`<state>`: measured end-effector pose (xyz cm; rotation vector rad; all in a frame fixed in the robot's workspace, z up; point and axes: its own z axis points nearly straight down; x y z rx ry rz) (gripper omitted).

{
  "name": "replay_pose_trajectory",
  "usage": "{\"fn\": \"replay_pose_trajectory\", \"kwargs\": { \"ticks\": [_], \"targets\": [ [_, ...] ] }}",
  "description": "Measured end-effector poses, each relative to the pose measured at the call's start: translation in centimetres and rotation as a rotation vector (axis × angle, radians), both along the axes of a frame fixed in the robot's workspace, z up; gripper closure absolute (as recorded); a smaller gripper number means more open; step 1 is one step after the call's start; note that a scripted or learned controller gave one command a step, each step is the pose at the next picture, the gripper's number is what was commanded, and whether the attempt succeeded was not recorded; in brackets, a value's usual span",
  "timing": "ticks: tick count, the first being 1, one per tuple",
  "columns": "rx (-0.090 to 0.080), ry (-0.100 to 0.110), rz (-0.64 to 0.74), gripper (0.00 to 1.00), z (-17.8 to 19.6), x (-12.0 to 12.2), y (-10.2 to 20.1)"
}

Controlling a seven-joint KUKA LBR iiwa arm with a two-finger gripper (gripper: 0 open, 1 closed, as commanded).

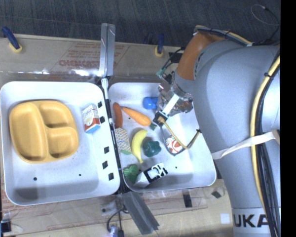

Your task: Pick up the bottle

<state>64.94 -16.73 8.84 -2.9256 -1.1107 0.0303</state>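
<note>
Yellow divided tray [42, 130] lies in the left bin [10, 181], with a small carton [91, 118] at its three o'clock. In the right bin [202, 174] a carrot [135, 116] sits at twelve o'clock of a banana [138, 143]. My pincer [159, 118] hangs by the carrot's tip; wide or narrow, I cannot tell. What looks like the bottle [173, 145], red and white, lies at its five o'clock

Yellow tray [42, 130] and small carton [91, 118] in left bin [19, 191], carrot [136, 116], banana [138, 144], blue ball [149, 102] in right bin [200, 174]
</note>
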Motion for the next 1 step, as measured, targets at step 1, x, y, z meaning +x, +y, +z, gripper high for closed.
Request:
{"fn": "replay_pose_trajectory", "kwargs": {
  "ticks": [1],
  "targets": [
    [-0.002, -0.013, -0.060, 1.00, 0.17, 0.11, 5.16]
  ]
}}
